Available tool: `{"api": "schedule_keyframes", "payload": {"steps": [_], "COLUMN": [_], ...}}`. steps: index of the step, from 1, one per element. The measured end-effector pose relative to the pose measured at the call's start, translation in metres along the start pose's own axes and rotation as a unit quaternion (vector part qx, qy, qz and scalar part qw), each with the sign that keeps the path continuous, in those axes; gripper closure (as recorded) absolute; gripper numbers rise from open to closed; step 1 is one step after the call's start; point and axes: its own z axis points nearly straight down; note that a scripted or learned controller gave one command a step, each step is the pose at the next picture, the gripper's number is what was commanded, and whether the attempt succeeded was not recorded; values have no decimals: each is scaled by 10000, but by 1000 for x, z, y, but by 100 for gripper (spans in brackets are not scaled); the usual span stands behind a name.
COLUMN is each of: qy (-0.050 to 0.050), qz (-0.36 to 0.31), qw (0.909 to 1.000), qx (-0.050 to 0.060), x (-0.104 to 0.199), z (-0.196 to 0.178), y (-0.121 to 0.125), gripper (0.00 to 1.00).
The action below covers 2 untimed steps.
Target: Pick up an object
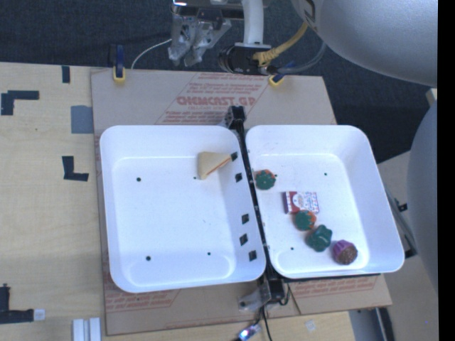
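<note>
My gripper (188, 47) hangs high at the top of the camera view, beyond the far edge of the bins and over the cardboard sheet. A tan wedge (212, 164) lies in the left bin (121, 212) near the divider. In the right bin (362, 169) lie a green and orange piece (265, 180), a red and white packet (301, 202), a green round piece (304, 220), a darker green piece (319, 239) and a purple one (344, 251).
A cardboard sheet (206, 101) lies under both bins. The large grey arm (377, 20) crosses the top right corner. A yellow cable and clamps (274, 55) sit behind the bins. The wooden bench (43, 212) extends to the left.
</note>
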Motion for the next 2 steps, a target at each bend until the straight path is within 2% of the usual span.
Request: {"api": "schedule_keyframes", "payload": {"steps": [1, 2], "qy": [29, -4], "qz": [-25, -4], "qw": [10000, 10000], "qx": [-50, 6], "x": [16, 14], "z": [-52, 8], "y": [-27, -4], "gripper": [100, 100]}}
